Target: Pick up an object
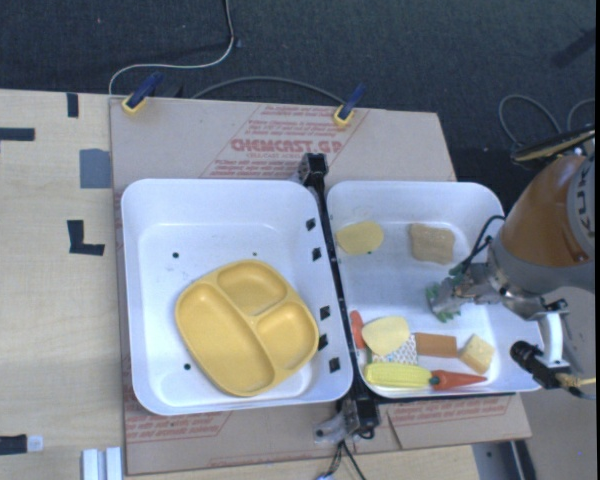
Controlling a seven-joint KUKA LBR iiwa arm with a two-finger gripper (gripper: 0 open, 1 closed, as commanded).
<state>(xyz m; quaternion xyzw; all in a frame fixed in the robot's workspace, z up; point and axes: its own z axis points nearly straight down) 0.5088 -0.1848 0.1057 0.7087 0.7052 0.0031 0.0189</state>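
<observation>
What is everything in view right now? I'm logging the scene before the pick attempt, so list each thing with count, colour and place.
bins: 2, white, side by side on the cardboard sheet
divided plate: 1, yellow, in the left bin
round flat piece: 1, pale yellow, right bin, far left part
bread-like chunk: 1, tan, right bin, far side
oval piece: 1, yellow, right bin, near left
corn cob: 1, yellow, right bin, near edge
carrot: 1, orange, right bin, near edge
flat block: 1, orange, right bin, beside the cheese wedge
cheese wedge: 1, pale yellow, right bin, near right
clamps: 2, blue and yellow, far edge of the cardboard
arm: 1, grey and orange, from the right
tool: 1, dark, low over the right bin
</observation>
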